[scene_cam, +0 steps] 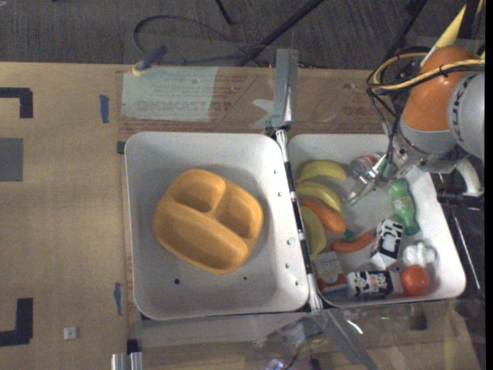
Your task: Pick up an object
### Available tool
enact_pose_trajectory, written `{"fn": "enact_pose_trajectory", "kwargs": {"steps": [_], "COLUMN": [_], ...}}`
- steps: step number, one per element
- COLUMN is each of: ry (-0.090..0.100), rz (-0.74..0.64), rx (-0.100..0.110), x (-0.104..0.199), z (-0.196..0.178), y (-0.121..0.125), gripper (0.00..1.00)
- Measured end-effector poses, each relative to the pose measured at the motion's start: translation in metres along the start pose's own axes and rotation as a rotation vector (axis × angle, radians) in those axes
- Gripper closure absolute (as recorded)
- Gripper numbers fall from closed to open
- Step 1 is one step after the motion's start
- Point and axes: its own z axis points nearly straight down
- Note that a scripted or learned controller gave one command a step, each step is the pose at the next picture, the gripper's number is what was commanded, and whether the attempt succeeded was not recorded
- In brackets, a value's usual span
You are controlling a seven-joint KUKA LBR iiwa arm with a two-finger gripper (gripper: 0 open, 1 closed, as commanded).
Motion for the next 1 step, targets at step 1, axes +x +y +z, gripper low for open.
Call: {"fn": "enact_pose_trajectory", "kwargs": {"steps": [1], "ry": [-0.002], "rz": [0.000], "rx": [0.000], "x": [-0.0005], "z": [0.0003], "y": [-0.0003], "gripper": [0.00]}}
